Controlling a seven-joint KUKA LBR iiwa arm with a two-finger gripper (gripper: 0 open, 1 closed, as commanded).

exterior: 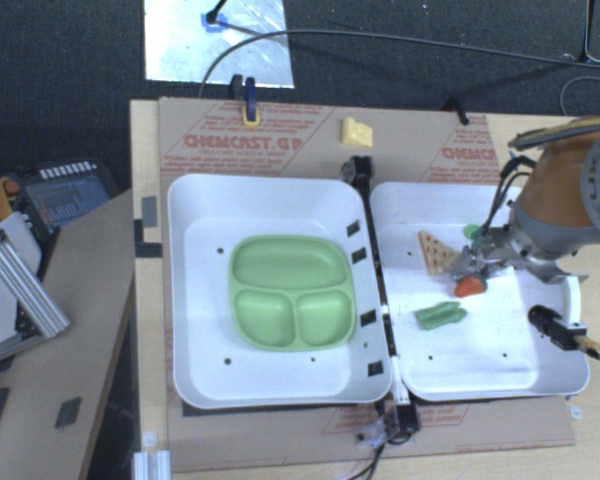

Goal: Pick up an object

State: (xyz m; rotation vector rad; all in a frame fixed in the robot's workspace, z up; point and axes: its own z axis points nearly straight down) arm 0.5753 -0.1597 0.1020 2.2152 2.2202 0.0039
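The scene is viewed by one fixed camera set above the tabletop (310,128), looking down at a slant from moderate height. Both white bins are taken in whole, the left bin (195,218) and the right bin (540,368) lying side by side at mid-frame. The grey and orange arm (570,193) is seen entering from the right edge.

A dark carpeted floor (430,8) surrounds the light wooden bench (145,268), and a shiny silver sheet (215,28) lies on it beyond the bench's far edge. Black cables (400,40) trail across the carpet. A control pendant (65,200) rests at the left, beside an aluminium rail (20,283).
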